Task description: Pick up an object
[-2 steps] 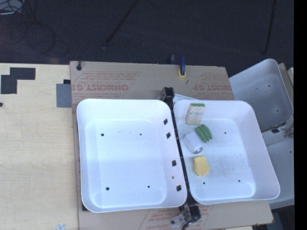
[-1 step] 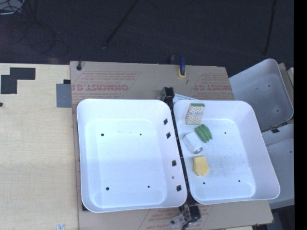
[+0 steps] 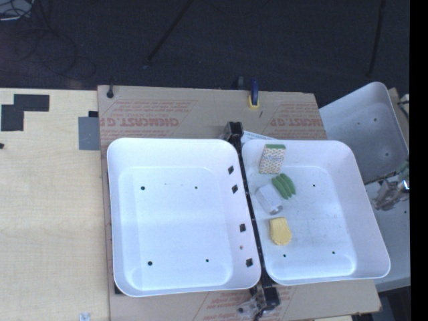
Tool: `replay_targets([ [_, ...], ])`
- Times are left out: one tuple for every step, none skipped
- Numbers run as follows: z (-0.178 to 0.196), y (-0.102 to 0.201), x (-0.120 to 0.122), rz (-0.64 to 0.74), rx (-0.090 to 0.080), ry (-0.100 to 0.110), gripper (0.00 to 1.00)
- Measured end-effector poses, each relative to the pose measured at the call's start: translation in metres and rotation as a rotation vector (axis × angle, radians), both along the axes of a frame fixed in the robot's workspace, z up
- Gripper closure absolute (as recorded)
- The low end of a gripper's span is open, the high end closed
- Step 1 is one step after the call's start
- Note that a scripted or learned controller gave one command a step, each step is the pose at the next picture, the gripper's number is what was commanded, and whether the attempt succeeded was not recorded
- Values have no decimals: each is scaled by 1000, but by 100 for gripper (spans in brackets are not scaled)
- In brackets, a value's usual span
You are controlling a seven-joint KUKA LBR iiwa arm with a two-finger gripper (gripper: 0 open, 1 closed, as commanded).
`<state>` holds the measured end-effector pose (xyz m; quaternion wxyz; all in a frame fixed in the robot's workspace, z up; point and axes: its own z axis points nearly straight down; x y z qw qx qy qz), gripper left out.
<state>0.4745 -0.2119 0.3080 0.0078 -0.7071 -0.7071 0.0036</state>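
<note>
My arm was barely in frame: a small part showed at the right edge, beside the right bin [image 3: 364,199] and outside it. Whether my gripper [image 3: 391,194] was open or closed, I could not tell. The things to pick all lay along the right bin's left side, close together: a small patterned box [image 3: 272,158] at the top, a green object [image 3: 284,185] just below it, a pale clear item [image 3: 269,198] beside that, and a yellow piece [image 3: 280,231] lowest. The left bin [image 3: 120,212] sat alongside on the desk [image 3: 47,233].
</note>
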Motion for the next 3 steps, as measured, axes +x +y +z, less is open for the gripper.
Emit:
replay_targets([
  [122,-3,2,1,-11,-27,100],
  [195,-2,2,1,-9,-22,100],
  [15,0,19,1,0,0,100],
])
